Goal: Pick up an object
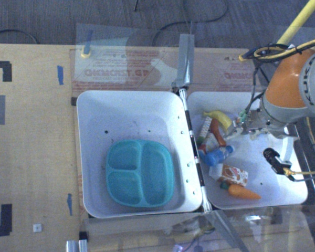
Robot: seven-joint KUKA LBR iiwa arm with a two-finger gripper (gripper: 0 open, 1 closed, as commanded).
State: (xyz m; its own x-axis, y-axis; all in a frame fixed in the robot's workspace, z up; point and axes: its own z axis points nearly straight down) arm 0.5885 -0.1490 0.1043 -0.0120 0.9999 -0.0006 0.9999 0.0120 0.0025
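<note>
Wooden bench [31,167] below us; our tool [240,125] hangs by the banana [219,118] at the right bin's [299,193] ten o'clock, likely targeting it; finger state unreadable.

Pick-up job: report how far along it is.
Done: the arm has reached over the right bin, with the gripper low beside the banana.
In hand: nothing visibly between the fingers; their state is unclear.
Left: the whole pick. The banana, blue bottle, carton and carrot all lie in the right bin; the teal tray sits in the left bin.
</note>
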